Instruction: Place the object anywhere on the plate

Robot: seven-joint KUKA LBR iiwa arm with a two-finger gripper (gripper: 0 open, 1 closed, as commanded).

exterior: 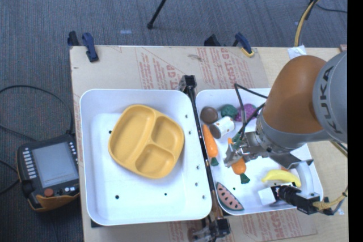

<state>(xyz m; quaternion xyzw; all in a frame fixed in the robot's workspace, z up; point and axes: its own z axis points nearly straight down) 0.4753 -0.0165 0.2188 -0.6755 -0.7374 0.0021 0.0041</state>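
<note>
My gripper (234,160) hangs low in the right bin (309,178). I cannot tell if its jaws are open or shut. A small orange toy (239,166) sits right at the jaws, but I can't see that they hold it. The yellow plate (146,140) lies far off in the left bin (93,178). I should check the grab before lifting, then lift slowly.

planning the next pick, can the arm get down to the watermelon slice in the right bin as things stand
Probably yes: the watermelon slice lies flat by the right bin's front-left corner with nothing on top of it. The bin wall close beside it may crowd the claw.
</note>
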